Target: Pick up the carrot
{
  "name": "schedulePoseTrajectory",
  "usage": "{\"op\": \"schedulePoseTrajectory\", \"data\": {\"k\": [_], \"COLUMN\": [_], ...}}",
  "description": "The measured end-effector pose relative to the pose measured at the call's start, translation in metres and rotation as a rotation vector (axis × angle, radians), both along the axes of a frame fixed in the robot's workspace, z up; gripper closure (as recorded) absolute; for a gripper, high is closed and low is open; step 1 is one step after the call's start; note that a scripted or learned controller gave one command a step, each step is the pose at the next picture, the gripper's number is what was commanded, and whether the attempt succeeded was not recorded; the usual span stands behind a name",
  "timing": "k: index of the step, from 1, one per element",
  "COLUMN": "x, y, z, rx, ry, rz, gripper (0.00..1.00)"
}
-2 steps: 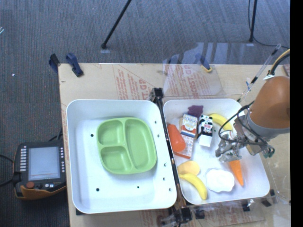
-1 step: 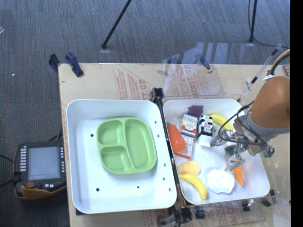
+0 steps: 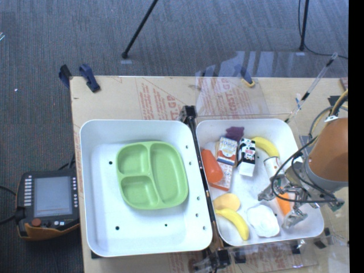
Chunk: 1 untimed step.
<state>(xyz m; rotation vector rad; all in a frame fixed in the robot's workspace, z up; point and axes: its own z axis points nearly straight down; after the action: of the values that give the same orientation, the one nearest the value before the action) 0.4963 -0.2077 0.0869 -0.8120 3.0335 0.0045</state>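
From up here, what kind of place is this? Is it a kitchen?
Probably not a kitchen; more likely a robot lab. Two white bins sit on a bench, the food looks like toys, such as the banana and carrot, a handheld control screen lies on carpet, and stand legs rise behind.

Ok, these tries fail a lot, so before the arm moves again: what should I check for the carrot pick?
1. Carrot found: ok. The carrot lies on the right side of the right bin.
2. Gripper aligned: ok. The gripper is down at the carrot.
3. Grasp secure: cannot tell. Wrist and cables hide the contact.
4. Neighbours spaced: not ok. The white object lies close beside the carrot.
5. Bin wall spacing: cannot tell. The arm covers that side.
6. Lookalike avoided: ok. The orange-red item lies far off at the bin's left wall.
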Motion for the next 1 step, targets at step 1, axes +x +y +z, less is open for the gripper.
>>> {"op": "schedulePoseTrajectory", "data": {"k": [1], "x": [0.0030], "y": [0.0043], "z": [0.0099], "rx": [0.003], "ry": [-0.003], "rz": [0.009], "gripper": [1.00]}}
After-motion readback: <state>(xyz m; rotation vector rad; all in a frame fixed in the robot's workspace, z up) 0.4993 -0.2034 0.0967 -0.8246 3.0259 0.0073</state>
